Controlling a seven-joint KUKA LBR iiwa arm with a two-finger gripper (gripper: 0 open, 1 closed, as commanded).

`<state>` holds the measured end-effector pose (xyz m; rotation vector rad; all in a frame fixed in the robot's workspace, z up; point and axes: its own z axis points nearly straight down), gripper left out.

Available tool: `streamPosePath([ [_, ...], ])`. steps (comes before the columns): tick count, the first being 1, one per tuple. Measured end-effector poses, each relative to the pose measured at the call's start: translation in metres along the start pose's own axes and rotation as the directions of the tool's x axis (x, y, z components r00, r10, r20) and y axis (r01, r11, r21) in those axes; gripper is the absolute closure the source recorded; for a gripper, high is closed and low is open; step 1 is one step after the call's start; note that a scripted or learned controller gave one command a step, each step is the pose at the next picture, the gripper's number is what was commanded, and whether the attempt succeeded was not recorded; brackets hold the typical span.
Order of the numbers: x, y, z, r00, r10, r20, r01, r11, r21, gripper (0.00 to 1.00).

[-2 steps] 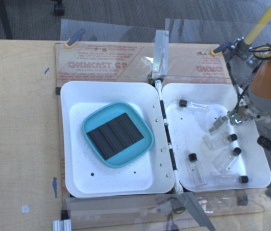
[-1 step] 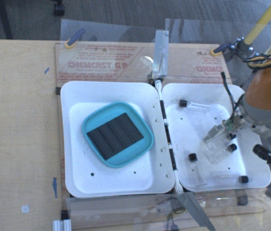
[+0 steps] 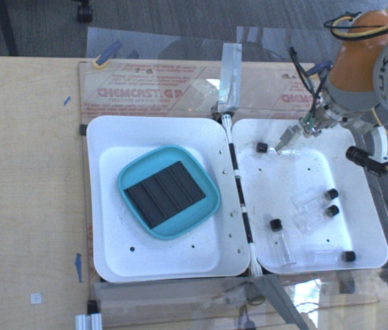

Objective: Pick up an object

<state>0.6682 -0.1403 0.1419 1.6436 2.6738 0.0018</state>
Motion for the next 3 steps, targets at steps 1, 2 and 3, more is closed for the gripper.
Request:
streamPosePath([
  [1,0.0212,0.0082,0.0543,1.0,-0.031,-0.002,0.031,0.999,0.012,0.0],
  [2,0.0223,0.0117,0.0446,0.999,-0.035,0.0,0.035,0.999,0.003,1.0],
  [3,0.0244,0.0111,0.0457,0.999,-0.036,-0.007,0.036,0.999,0.009,0.0],
])
